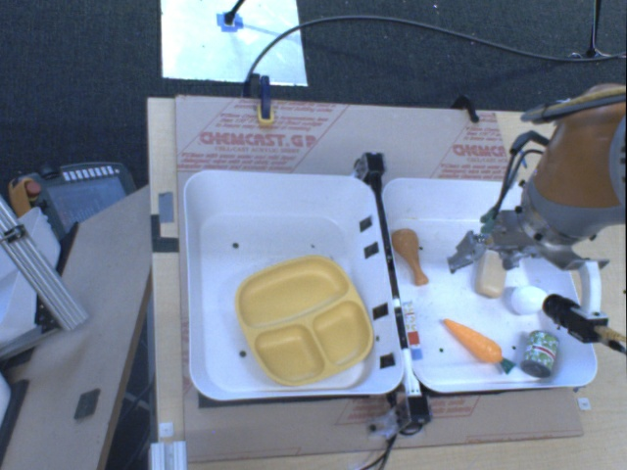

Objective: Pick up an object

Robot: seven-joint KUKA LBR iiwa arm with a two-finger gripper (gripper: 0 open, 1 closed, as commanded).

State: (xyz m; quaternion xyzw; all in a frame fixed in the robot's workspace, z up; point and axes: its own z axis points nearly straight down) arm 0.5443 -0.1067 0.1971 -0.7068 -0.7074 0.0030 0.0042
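Bins (pixel 284 189), 2 side by side: the left holds a yellow tray (pixel 304 316). In the right bin, drumstick (pixel 409 255), carrot (pixel 473 341), can (pixel 539 352), beige block (pixel 489 278) under the gripper (pixel 490 253); jaw state unclear. Best to centre over the block before descending.

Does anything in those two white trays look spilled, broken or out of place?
Nothing looks spilled or broken. The yellow divided plate sits a bit askew in the left bin; the carrot and small can lie loosely in the right bin.
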